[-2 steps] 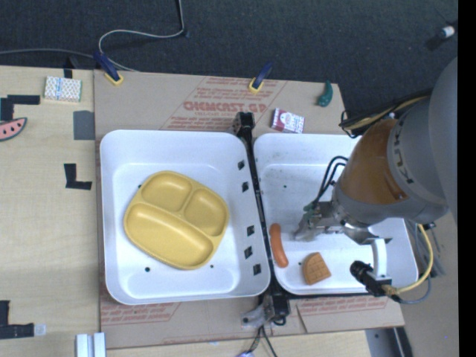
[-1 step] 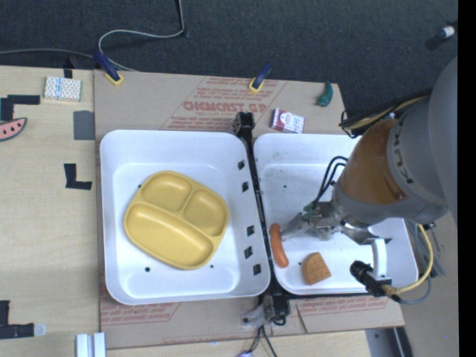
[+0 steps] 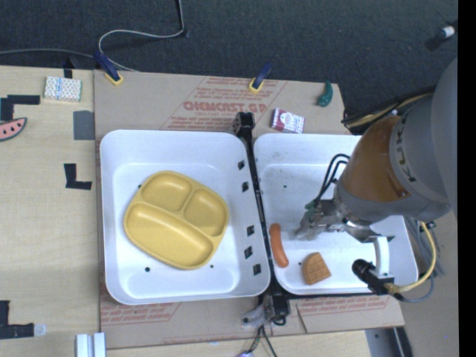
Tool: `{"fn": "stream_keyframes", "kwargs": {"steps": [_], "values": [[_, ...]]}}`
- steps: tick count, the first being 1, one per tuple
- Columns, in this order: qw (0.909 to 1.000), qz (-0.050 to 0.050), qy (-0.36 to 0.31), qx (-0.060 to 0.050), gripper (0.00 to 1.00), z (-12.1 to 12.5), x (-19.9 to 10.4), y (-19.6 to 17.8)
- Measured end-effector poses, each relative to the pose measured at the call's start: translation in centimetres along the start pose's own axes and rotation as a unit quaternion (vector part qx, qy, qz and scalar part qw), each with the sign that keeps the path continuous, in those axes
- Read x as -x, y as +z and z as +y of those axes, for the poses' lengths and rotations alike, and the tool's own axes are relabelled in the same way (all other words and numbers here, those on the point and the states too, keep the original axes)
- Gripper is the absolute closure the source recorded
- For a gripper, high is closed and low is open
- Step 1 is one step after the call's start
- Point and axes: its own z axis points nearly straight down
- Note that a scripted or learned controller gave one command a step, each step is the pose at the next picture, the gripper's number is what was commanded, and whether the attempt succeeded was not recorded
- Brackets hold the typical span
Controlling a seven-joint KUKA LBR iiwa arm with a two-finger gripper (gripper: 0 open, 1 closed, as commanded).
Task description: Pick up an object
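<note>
While the claw (image 3: 306, 224) is lowered into the right bin (image 3: 297, 158), its opening cannot be told, and nothing is seen held by it. An orange sausage (image 3: 278, 245) is found just left of the claw, below it, and a brown cracker (image 3: 316, 268) lies close underneath. A yellow tray (image 3: 175, 219) is kept in the left bin (image 3: 119, 199).
</note>
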Motion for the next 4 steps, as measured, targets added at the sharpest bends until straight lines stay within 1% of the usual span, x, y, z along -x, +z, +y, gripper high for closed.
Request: {"fn": "stream_keyframes", "kwargs": {"steps": [1,2,3,4], "values": [[1.0,0.0,0.0,0.0,0.0,0.0,0.0,0.0],[1.0,0.001,0.0,-0.001,1.0,0.0,-0.1,-0.9],[1.0,0.001,0.0,-0.001,0.0,0.0,-0.1,-0.9],[1.0,0.002,-0.001,-0.001,1.0,0.0,-0.2,-1.8]]}}
